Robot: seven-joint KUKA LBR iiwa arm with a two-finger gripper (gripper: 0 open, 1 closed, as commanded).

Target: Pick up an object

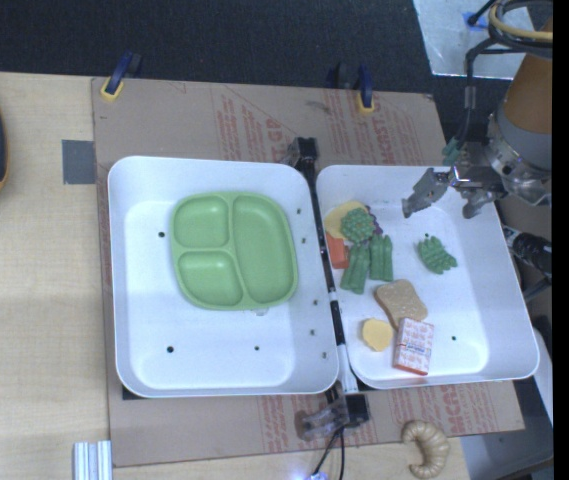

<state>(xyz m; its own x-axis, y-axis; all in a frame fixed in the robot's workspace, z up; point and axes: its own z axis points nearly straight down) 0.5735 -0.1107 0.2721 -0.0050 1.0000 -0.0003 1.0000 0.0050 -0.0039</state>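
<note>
Camera view: pincer (450, 194) hangs spread, holding nothing; I'd lower it squarely over the green ridged piece (436, 254) just below.

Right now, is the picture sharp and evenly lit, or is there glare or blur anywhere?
Camera view: lighting mostly even; soft shadow along the left bin's inner wall; green divided plate crisp; gripper and small items in the right bin slightly soft; no strong glare.

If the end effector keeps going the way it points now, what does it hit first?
Probably bare floor of the right bin. The end effector hangs open over its upper part, apart from the green toy; depth is unclear.
</note>
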